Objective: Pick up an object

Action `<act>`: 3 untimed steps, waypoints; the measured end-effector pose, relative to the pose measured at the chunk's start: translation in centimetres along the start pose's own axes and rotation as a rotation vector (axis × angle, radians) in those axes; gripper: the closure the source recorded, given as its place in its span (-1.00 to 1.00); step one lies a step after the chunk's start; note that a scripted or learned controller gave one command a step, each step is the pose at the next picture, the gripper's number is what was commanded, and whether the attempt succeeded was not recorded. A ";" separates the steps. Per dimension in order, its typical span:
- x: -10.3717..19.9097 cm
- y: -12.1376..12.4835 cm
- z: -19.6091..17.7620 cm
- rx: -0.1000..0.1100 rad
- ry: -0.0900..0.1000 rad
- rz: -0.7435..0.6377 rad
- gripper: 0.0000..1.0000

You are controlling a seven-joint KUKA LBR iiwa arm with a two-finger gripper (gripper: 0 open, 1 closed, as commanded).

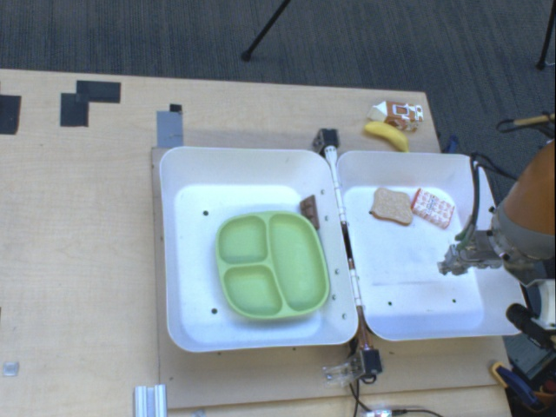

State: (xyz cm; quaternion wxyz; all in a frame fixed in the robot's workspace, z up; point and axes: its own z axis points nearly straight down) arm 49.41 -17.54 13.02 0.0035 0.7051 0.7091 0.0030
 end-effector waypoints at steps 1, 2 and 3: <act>0.0 0.0 0.0 0.000 0.000 0.000 -1.00; 5.1 -0.7 2.6 0.009 0.002 0.001 -1.00; 5.1 -0.5 1.5 0.004 0.002 -0.001 1.00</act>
